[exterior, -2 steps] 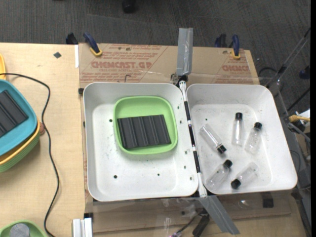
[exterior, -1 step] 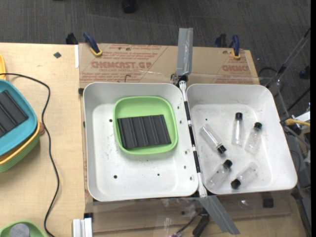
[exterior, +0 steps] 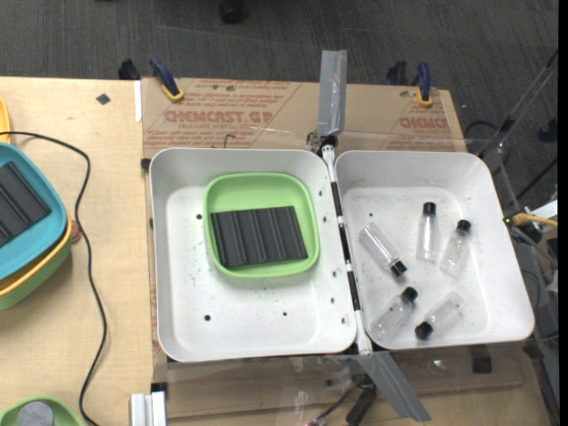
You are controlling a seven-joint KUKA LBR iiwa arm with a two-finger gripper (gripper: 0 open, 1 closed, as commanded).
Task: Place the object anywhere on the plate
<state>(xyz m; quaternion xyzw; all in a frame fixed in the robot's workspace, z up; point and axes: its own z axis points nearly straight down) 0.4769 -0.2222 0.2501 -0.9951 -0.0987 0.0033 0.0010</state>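
Since the clear vials (exterior: 383, 249) in the right bin (exterior: 497, 193) look light, slick and round, grasp one mid-body for the green plate (exterior: 259, 193); the tool's state I cannot tell.

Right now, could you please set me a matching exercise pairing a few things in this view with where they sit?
Things:
1. green plate
2. dark ribbed mat
3. clear vials
4. blue clamps

Places:
A. on the cardboard's far edge
B. in the left bin
C. lying on the plate
D. in the right bin

Pairs: 1-B, 2-C, 3-D, 4-A
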